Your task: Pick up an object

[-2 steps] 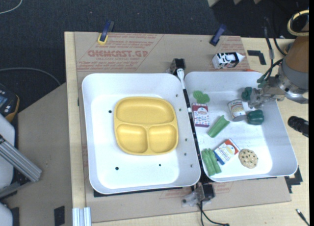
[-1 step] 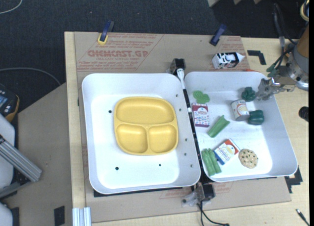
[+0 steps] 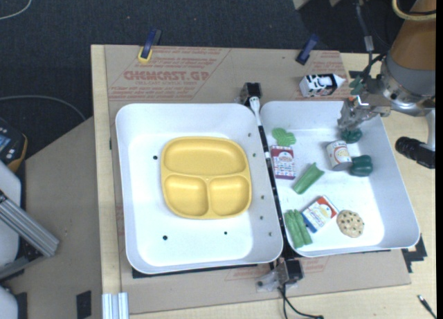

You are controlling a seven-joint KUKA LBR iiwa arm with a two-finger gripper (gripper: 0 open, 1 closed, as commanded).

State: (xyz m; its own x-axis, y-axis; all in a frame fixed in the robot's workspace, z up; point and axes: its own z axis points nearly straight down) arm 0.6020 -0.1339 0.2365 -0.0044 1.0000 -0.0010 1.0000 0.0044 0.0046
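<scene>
Your arm [image 3: 414, 48] comes in from the table's right edge, near the far right corner, with the orange band uppermost and the grey wrist [image 3: 405, 93] below it. From the wrist, the end effector [image 3: 354, 122] reaches leftward and down over the far end of the right bin [image 3: 401, 193]. Its metal tip sits low, close to the bin floor. You cannot tell from this slant how its tips stand.
</scene>
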